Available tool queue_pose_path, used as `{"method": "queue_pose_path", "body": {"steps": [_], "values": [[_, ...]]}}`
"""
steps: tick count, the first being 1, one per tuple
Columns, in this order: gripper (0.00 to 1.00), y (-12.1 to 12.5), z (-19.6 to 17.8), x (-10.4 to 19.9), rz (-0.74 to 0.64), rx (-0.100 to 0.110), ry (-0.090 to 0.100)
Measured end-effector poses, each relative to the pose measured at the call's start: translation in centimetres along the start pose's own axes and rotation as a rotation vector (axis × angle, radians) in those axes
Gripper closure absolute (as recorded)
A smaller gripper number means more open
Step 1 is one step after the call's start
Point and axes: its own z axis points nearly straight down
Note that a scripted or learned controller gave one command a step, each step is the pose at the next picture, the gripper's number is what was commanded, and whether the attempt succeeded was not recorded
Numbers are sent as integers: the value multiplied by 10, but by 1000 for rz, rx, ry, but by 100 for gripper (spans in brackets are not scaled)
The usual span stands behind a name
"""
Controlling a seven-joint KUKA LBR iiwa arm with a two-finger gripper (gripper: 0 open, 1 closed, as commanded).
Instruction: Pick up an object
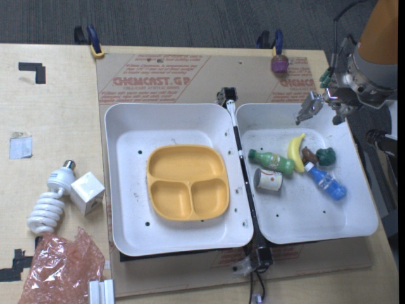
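On my screen, far left on the bench (50,125), I see a spiral bulb (49,202) lying beside a small white cube (87,192), with crumpled pink plastic (60,268) below them near the bottom edge. Next comes the left bin (126,132), which holds a yellow divided plate (188,182) lying flat near its middle. A black strip runs between the two bins.

In the right bin (354,223) I see a cluster of small things. A green bottle (271,161) lies on its side, and just below it is a small white cup (268,180), tipped over. A banana (295,152) sits right of the green bottle, touching or nearly touching it. Beside it there is a small brown piece I cannot make out, then a dark green lump (326,157). A blue bottle (326,182) lies slantwise below those two.

The gripper (323,108) hangs over the far right corner of the right bin, above the cluster and apart from it. Its fingers (308,109) are spread, with nothing between them. A purple thing (280,63) sits on the board behind the bins, near a blue clamp (277,41).
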Motion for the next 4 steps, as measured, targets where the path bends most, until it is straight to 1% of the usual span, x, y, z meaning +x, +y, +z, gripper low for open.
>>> {"method": "queue_pose_path", "body": {"steps": [1,2,3,4], "values": [[0,-8,109,9,2,0,0],[0,20,198,14,1,0,0],[0,-12,198,12,3,0,1],[0,-73,198,11,4,0,1]]}}
